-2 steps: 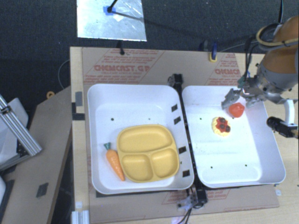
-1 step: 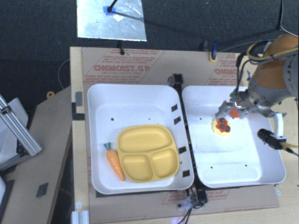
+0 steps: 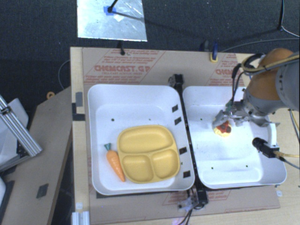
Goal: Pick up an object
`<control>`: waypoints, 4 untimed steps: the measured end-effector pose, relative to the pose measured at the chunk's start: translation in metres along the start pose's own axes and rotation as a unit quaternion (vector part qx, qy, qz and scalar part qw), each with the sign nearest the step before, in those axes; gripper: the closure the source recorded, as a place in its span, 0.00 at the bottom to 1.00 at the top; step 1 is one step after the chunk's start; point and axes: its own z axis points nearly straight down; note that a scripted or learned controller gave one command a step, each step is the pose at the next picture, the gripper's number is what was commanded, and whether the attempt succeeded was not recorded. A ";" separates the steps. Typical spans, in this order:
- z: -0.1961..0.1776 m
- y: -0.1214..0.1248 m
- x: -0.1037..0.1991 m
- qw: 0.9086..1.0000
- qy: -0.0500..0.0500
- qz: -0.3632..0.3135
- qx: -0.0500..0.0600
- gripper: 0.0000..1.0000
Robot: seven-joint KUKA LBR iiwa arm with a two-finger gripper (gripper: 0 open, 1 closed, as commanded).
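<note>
A small yellow and red toy sits in the right bin, near its middle. My gripper is directly over it, reaching in from the right, and its metal fingers touch or straddle the toy's top. Whether the toy rests on the bin floor or is lifted I cannot tell. In the left bin lies a yellow three-compartment plate with an orange carrot just left of it.
The arm's grey body with its orange band hangs over the right bin's far right side. A black divider separates the two bins. Cardboard borders the bins at the back.
</note>
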 end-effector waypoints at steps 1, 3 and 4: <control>0.018 0.001 0.000 1.000 0.000 0.000 -0.001 0.00; -0.038 0.002 0.000 1.000 -0.001 -0.002 -0.004 1.00; -0.102 0.006 0.003 1.000 -0.001 -0.002 -0.004 1.00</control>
